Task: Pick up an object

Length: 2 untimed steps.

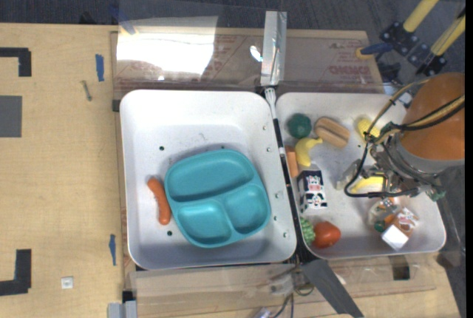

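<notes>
- Two shallow white plastic bins sit side by side on a tan counter.
- Left bin: a glossy teal plate with three compartments lies near the middle; an orange sausage-shaped toy lies just beside its left edge.
- Right bin, left part: a round green ball, a yellow and orange toy, a tan hot-dog bun, a small black-and-white carton and a red tomato-like toy lie scattered, smooth and plastic-looking.
- Right bin, right part: the grey arm with its orange band hangs low over a yellow toy and small wrapped items.
- Whether the gripper is wide, narrow or holding anything cannot be told; cables and the wrist hide it.
- Step, as a judgement: lowering to grasp; next it must close on one item and lift straight up.
</notes>
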### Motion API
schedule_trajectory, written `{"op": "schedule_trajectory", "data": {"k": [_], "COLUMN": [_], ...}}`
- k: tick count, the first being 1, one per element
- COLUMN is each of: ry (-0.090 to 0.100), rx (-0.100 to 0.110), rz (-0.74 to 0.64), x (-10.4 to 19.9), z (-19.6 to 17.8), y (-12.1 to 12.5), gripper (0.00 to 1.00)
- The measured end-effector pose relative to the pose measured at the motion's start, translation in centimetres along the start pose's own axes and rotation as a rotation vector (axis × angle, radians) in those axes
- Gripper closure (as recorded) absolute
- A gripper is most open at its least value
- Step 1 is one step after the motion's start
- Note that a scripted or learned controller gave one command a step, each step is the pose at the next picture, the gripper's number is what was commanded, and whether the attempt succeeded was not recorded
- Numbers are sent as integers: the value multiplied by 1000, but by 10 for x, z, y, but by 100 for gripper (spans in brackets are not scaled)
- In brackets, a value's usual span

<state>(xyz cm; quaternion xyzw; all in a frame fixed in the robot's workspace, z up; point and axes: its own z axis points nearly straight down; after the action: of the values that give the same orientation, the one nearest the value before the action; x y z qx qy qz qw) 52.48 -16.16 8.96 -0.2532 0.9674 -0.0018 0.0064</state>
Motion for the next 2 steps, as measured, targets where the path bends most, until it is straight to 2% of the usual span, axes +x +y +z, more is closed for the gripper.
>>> {"op": "schedule_trajectory", "data": {"k": [1, 2], "ry": [-1, -1], "rx": [-1, -1], "rz": [-353, -372], "x": [-13, 8], "z": [1, 0], "y": [-20, -18], "gripper": [0, 0]}}
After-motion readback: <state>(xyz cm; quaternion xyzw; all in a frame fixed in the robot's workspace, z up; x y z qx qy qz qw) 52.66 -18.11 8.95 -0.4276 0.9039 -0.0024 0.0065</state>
